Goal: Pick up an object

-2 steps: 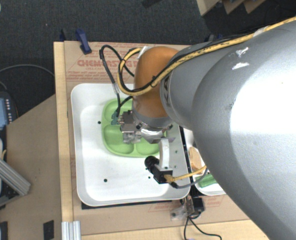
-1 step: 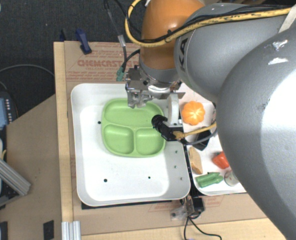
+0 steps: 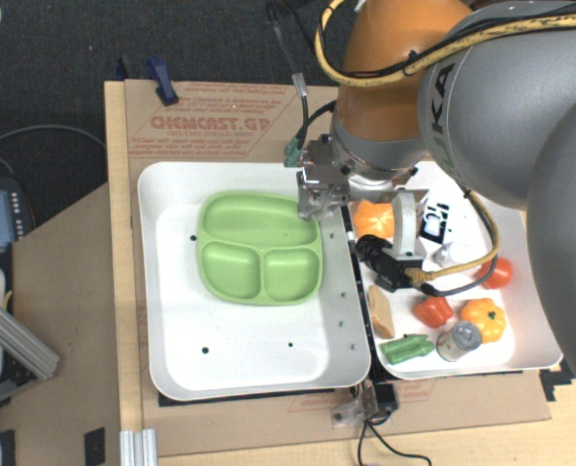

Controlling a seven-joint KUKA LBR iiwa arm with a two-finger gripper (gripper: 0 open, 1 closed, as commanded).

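Note:
My gripper [image 3: 316, 200] hangs over the divide between the two bins, at the right rim of a green divided plate [image 3: 258, 249] that lies in the left bin [image 3: 171, 289]. The big grey and orange wrist hides most of it. Just right of it, in the right bin [image 3: 530, 343], sits an orange object [image 3: 375, 219]. Further toward the front lie a tan wedge [image 3: 380, 311], a red pepper [image 3: 433, 311], a yellow pepper [image 3: 484, 318], a green piece [image 3: 407, 348] and a grey round piece [image 3: 462, 338]. Nothing shows as held.
A second red object [image 3: 499, 274] lies by the arm at the right bin's far side, and a white card with black print [image 3: 433, 223] sits beside the orange object. Both bins rest on a brown cardboard sheet [image 3: 220, 115]. The arm covers the back of the right bin.

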